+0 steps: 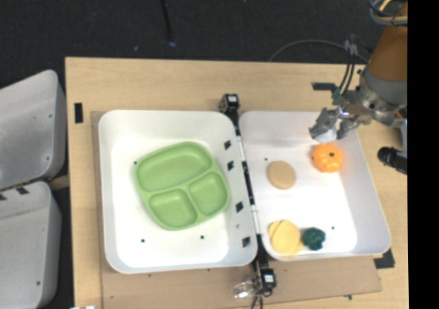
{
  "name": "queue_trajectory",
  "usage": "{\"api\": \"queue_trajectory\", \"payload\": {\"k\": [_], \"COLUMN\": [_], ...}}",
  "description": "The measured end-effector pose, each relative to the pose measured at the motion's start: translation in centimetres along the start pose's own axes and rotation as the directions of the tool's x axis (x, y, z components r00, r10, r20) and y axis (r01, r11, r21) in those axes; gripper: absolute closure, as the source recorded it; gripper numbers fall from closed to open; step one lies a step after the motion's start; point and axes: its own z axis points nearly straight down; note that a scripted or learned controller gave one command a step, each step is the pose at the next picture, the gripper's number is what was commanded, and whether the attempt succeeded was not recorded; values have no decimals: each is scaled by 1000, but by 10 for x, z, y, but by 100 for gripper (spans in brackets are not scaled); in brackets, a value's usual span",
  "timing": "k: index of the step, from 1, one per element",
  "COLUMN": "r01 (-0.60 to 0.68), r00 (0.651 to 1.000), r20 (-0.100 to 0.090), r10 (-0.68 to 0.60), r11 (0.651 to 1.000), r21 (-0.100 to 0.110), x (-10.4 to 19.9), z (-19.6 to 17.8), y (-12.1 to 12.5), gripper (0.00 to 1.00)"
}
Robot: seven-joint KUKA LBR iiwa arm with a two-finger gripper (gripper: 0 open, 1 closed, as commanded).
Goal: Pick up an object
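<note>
we see the gripper over the right bin, near its far edge, just above and beside the orange pumpkin-shaped toy, which lies on the bin floor. nothing sits between its fingers; whether they are spread or closed we cannot tell. a tan disc, a yellow piece and a dark green piece lie nearer. the left bin holds a green divided tray.

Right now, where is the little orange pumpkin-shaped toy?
The little orange pumpkin-shaped toy lies in the right white bin, near its far edge, just below the gripper and right of the round tan disc.
</note>
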Motion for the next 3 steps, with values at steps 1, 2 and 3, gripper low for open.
{"api": "queue_trajectory", "payload": {"k": [1, 2, 3], "r01": [1, 2, 3], "r00": [1000, 1000, 1000], "r20": [-1, -2, -3], "r10": [-1, -2, -3], "r11": [1000, 1000, 1000], "r21": [4, 6, 6], "x": [-1, 48, 92], "z": [-14, -3, -10], "y": [1, -1, -12], "gripper": [100, 100, 100]}}
